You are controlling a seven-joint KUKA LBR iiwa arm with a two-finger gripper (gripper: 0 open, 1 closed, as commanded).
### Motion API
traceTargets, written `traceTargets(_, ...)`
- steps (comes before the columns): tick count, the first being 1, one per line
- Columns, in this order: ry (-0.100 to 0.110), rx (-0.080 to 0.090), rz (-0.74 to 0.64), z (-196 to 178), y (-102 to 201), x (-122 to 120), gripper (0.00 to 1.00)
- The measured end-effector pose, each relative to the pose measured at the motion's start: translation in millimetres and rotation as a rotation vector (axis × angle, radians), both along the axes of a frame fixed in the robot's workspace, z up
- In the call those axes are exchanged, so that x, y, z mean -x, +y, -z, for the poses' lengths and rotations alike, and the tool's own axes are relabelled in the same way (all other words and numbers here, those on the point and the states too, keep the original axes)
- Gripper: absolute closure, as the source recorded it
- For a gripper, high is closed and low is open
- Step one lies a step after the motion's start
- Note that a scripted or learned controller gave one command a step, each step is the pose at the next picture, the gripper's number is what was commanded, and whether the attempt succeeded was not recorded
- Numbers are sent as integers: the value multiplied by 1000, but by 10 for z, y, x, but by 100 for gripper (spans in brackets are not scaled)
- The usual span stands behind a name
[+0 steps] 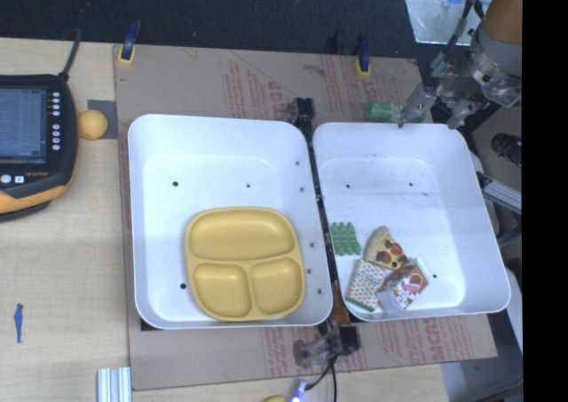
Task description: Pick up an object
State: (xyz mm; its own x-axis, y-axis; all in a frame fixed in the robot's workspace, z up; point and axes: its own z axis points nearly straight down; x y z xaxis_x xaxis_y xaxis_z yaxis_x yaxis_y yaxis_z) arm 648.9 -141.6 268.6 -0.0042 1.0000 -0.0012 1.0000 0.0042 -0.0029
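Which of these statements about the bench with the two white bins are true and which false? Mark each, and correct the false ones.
1. The yellow divided tray lies in the left bin. True.
2. The pizza slice toy lies in the left bin. False: it lies in the right bin, near its front.
3. The gripper hangs over the right bin's far edge. True.
4. The gripper holds the green toy. False: the green toy lies in the right bin, near its left wall.

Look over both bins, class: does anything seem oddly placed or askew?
Nothing is spilled or damaged. The small items huddle in the right bin's near-left corner, some overlapping and tilted. The yellow divided tray lies flat in the left bin.
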Motion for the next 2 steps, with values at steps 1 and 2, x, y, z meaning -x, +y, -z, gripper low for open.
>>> traceTargets(1,4,1,1,1032,-687,432,0)
traceTargets(2,3,-1,-2,1777,-79,897,0)
